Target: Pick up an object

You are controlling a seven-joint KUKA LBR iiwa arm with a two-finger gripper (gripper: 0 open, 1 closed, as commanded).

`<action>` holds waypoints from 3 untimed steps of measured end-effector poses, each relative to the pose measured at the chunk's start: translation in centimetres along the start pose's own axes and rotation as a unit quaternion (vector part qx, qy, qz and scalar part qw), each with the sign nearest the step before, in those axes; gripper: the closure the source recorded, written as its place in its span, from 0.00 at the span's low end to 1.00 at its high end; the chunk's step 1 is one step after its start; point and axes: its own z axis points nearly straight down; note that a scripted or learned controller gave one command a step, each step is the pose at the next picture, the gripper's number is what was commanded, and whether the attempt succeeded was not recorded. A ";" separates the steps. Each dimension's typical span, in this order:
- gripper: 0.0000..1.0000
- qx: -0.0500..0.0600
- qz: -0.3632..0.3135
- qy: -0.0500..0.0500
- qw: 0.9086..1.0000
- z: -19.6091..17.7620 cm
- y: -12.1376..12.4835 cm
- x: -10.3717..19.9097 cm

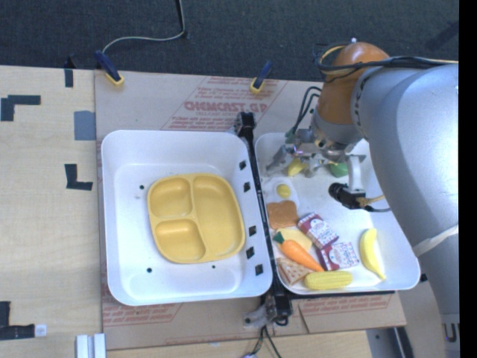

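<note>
Cardboard bench (52,222), glossy bins, ridged yellow tray (195,217).

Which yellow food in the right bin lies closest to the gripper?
The small yellow piece right beside the gripper, at the bin's far end. The banana and corn lie at the near end.

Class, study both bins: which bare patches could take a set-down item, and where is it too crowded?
Free: the left bin's white floor around the yellow divided plate, widest along its top and left walls, and the plate's three compartments. Crowded: the right bin, where carrot, corn, banana, bread slice and red packets cluster, with the gripper at its top.
</note>
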 end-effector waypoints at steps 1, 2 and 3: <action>1.00 0.006 0.000 0.000 1.000 -0.8 -0.3 0.0; 0.00 0.002 -0.001 -0.001 1.000 -0.9 -0.1 0.0; 1.00 0.002 -0.001 -0.001 1.000 -1.9 -0.1 0.0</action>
